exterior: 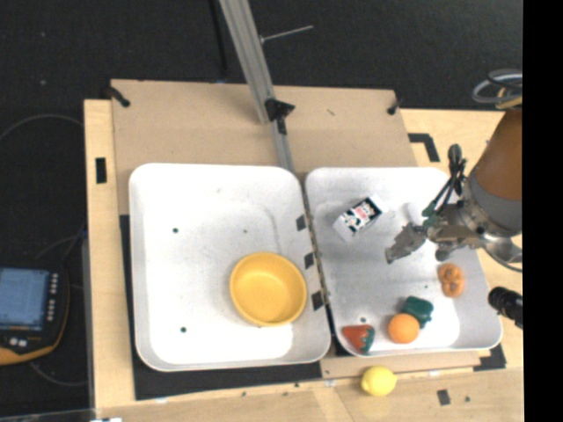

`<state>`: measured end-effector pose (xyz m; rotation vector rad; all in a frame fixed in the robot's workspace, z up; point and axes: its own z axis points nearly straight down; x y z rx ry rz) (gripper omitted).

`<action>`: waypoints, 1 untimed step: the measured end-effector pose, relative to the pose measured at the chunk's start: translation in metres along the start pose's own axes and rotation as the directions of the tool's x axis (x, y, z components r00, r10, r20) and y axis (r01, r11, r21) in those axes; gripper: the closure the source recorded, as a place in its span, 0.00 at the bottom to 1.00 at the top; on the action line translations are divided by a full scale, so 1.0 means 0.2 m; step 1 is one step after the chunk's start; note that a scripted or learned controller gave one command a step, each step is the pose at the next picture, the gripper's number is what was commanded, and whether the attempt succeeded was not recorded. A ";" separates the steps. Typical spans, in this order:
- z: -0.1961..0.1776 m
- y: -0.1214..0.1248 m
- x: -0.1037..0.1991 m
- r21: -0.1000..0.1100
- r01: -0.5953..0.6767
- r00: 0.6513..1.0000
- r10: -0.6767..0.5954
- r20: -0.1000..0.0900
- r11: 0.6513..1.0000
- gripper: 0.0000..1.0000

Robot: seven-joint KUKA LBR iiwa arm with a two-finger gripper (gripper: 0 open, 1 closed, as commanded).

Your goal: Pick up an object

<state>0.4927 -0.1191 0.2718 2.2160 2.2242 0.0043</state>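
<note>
Objects for picking lie in the right bin (352, 183), a shallow white tray with rounded corners and a faintly speckled floor. Nearest the gripper is a small boxy carton (358, 215), white with dark printing, lying tilted on the bin floor toward the upper left part of the tray. Along the near edge sit a smooth round orange ball (404, 328), a dark green lumpy piece (417, 308) touching it on the upper right, and a red rounded item (358, 337) with a green top in the bottom-left corner. A knobbly orange-brown piece (451, 279) rests by the right wall.

Above the middle of this bin hangs the gripper (403, 243), grey metal, its fingers pointing left and slightly down. Nothing is visible between them, and they touch none of the objects; whether they are spread or pressed together I cannot tell, since they merge into one grey shape from this angle. The carton lies just up and left of the tips, apart from them.

The left bin (176, 200) holds a smooth yellow bowl (267, 288), round and open side up, near its right wall. A small yellow ball (377, 381) lies on the tan bench (220, 121), just outside the right bin's near edge.
</note>
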 end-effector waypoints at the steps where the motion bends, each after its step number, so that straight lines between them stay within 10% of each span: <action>1: 0.00 0.00 0.00 -0.001 -0.002 1.000 0.002 0.000 1.000 0.00</action>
